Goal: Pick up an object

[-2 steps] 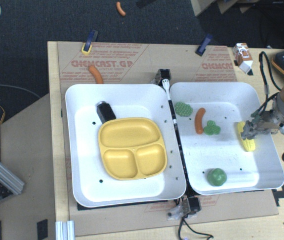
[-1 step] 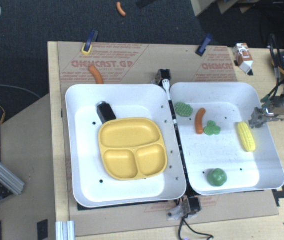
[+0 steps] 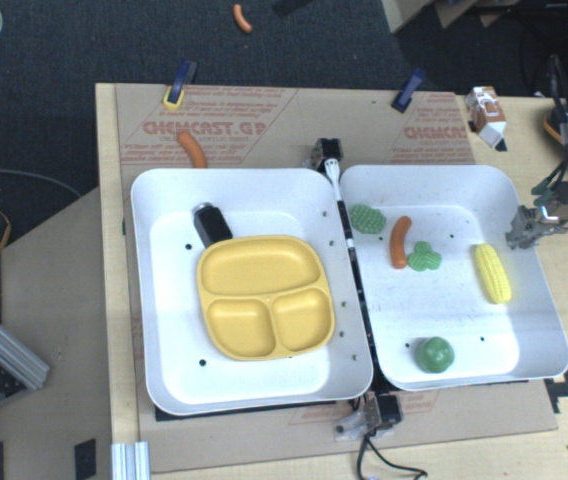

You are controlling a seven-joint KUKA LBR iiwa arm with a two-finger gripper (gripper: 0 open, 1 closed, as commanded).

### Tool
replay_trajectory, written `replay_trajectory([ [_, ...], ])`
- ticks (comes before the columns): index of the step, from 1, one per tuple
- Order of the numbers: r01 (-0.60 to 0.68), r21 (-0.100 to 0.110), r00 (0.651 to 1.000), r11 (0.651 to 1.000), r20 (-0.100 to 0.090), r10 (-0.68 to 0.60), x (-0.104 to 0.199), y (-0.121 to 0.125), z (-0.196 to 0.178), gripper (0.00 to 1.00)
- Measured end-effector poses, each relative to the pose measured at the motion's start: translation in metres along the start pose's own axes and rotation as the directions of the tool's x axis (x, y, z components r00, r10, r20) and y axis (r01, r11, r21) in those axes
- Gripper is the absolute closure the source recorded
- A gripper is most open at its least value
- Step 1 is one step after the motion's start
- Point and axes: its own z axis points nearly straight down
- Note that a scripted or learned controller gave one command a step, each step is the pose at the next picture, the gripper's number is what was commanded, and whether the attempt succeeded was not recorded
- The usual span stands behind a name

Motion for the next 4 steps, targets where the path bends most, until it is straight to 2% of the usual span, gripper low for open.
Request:
replay_trajectory([
  [2,0.004,0.008,1.0,1.0,-0.006,-0.004,0.11,0.028,0.008,1.0],
  [4,0.006,0.0,1.0,1.0,-0.005,-0.006,0.223,0.08,-0.004,1.0],
])
